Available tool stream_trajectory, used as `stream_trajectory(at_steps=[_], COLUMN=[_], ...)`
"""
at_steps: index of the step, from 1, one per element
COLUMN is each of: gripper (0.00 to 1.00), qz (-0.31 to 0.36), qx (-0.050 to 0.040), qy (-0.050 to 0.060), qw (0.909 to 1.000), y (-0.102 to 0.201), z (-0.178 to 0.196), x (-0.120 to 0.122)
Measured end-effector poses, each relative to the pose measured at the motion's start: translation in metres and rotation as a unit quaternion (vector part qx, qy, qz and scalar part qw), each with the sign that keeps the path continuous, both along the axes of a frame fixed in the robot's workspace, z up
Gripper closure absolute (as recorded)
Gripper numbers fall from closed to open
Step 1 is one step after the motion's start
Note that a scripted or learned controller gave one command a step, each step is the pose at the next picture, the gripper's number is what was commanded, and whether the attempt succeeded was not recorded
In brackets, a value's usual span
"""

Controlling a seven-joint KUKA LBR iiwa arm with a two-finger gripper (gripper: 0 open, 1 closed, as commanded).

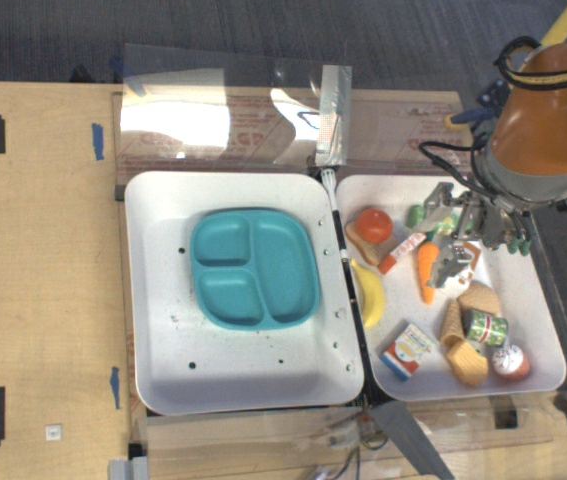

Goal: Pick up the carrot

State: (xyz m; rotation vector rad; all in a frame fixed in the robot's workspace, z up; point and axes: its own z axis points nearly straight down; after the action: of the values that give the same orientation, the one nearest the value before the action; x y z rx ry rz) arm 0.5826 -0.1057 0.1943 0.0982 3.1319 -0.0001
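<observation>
The carrot (427, 266) is small and orange and lies in the right bin (548, 313), near its middle, with its tip pointing toward the front. My gripper (455, 253) hangs low over the bin just to the right of the carrot, close against its side. The grey arm with its orange band (543, 108) comes in from the upper right and hides the bin's far right corner.
Around the carrot lie a red tomato (371, 225), a banana (369, 293), a small carton (408, 350), a green can (485, 326), bread pieces (466, 360) and a red-white ball (510, 361). The left bin (153, 298) holds a teal divided plate (256, 268).
</observation>
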Motion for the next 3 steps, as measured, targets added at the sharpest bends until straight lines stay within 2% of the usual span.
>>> stream_trajectory(at_steps=[1, 2, 3], gripper=[0.00, 0.00, 0.00], qz=[-0.060, -0.108, -0.043], qx=[0.0002, 0.0009, 0.0001], qy=[-0.003, -0.002, -0.004], qw=[0.9982, 0.9942, 0.9990], y=[-0.019, -0.007, -0.003], z=[-0.104, -0.105, -0.104], x=[0.012, -0.042, -0.089])
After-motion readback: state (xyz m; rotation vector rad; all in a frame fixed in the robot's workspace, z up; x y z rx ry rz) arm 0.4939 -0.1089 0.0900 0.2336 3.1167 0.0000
